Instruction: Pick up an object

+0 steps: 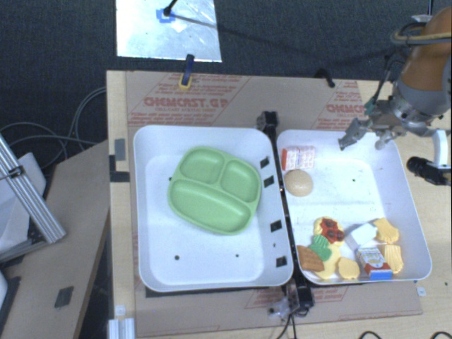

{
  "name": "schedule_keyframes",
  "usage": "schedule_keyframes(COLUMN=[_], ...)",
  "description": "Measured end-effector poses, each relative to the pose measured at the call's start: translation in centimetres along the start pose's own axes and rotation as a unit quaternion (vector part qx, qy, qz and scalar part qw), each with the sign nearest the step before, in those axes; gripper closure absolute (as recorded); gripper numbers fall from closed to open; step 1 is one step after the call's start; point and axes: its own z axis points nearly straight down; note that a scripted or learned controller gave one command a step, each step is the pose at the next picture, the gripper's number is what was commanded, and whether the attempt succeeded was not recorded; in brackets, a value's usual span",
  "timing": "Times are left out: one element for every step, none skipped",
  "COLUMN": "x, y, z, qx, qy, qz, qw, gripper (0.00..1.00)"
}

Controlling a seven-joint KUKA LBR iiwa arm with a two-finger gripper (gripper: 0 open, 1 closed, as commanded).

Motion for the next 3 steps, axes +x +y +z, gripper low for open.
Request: schedule_keyframes(x=[0.0,-0.2,0.0], y=[0.3,-0.3,0.2], z=[-0.8,5.2,9.4], qx=[-0.007,-0.004,-0.005], qy=[-0.001,-0.001,-0.001], qz=[-0.001,0.0,-0.002], qw=[1.0,1.0,1.0], gripper=[0.0,0.0,0.0])
